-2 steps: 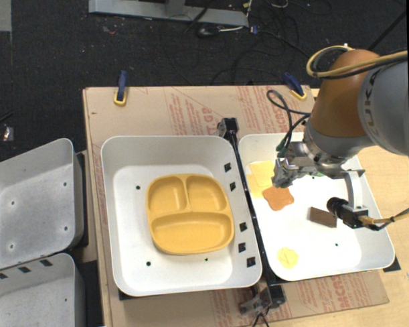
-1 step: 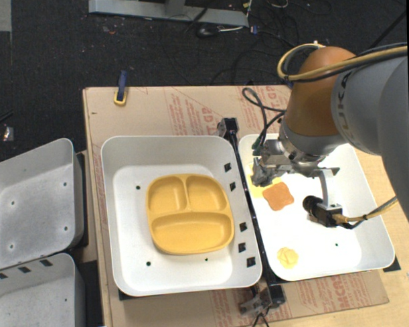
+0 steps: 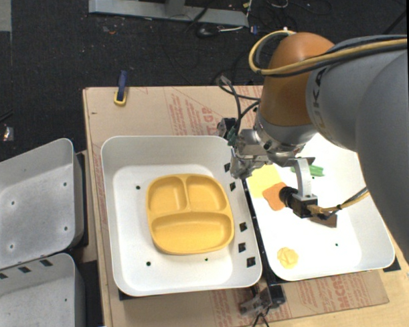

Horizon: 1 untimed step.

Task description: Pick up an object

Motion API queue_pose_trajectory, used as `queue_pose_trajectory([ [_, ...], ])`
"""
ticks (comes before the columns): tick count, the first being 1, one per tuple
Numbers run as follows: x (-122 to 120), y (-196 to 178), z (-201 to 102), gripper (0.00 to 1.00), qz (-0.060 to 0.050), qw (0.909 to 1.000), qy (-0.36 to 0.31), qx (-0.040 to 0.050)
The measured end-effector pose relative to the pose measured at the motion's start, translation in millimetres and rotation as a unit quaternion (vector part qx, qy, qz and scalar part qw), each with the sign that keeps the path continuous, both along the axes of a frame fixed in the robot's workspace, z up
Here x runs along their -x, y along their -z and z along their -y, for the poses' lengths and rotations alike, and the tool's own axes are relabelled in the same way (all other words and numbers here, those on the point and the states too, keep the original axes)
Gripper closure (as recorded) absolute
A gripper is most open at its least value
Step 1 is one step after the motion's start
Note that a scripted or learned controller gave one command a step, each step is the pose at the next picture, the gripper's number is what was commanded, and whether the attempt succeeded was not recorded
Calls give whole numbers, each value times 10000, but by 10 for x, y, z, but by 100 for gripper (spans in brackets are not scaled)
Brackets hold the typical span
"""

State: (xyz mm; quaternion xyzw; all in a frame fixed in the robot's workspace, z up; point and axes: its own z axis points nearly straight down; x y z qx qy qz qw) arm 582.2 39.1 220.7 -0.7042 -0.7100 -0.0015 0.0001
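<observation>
A pale yellow flat piece (image 3: 261,180) lay in the upper left part of the right bin (image 3: 345,245), and an orange piece (image 3: 275,196) rested against its lower right edge, touching it. A small green piece (image 3: 316,169) lay to their right, near the bin's far side. A small yellow lump (image 3: 287,257) sat apart from these 3, near the front of the same bin.

The gripper (image 3: 243,163) hung just above the pale yellow flat piece's upper left corner, close to the seam where the 2 bins met. Whether it was open or closed could not be told from this angle, and nothing could be seen held in it. The grey arm (image 3: 366,100) reached in from the right, its orange band (image 3: 292,79) above the wrist.

The left bin (image 3: 124,165) held 1 yellow divided plate (image 3: 189,213) with 3 compartments, lying flat near the bin's middle. Both bins stood on a cardboard sheet (image 3: 162,107), and a blue and yellow clamp (image 3: 121,88) sat at its far left edge
</observation>
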Motion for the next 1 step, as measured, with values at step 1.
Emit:
queue_pose_trajectory([
  [1,4,-104,-500,100,-3,10000,1,0],
])
